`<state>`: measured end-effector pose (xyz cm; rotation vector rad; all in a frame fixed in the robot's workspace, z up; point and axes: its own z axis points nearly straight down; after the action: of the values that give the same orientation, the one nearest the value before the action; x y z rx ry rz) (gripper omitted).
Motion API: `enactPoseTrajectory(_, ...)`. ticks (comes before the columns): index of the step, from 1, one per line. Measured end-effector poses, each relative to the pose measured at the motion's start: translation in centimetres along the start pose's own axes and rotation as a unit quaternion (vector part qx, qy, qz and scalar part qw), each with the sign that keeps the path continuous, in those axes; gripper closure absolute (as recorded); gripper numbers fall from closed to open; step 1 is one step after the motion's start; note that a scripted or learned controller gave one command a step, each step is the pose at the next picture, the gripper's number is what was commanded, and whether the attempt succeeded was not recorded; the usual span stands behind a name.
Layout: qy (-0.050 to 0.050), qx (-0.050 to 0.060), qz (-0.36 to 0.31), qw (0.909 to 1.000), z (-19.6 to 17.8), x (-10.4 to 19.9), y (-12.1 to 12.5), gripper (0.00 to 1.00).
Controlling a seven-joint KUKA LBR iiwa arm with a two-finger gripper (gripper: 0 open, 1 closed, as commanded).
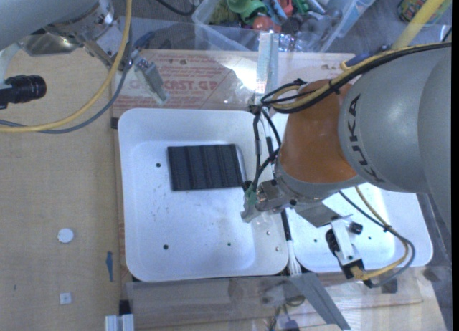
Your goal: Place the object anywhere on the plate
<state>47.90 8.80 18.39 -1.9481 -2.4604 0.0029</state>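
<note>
A dark ribbed rectangular plate point(205, 167) lies flat in the upper middle of the left white bin point(143, 200). The arm's wrist hangs over the divide between the two bins, and my gripper point(252, 206) sits low at the left bin's right edge, just right of and below the plate's near right corner. A small green bit point(249, 195) shows right at the gripper; whether it is a held object or part of the tool is unclear. The arm's bulk hides what is under the gripper.
The right white bin point(373, 251) is largely covered by the grey and orange arm point(337, 143). A clear tub of colourful toys point(287, 0) stands behind the bins. Cables run across the bench's upper left, and cardboard lies behind the left bin.
</note>
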Motion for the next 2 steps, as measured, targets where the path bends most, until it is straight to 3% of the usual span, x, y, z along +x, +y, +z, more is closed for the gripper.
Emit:
enactPoseTrajectory(1, -0.001, -0.001, 0.288, 0.9577, 2.5, 6.7, 1.5, 1.0)
enactPoseTrajectory(2, 0.001, -0.006, 0.276, 0.9612, 9.4, 12.5, 3.3, 1.0)
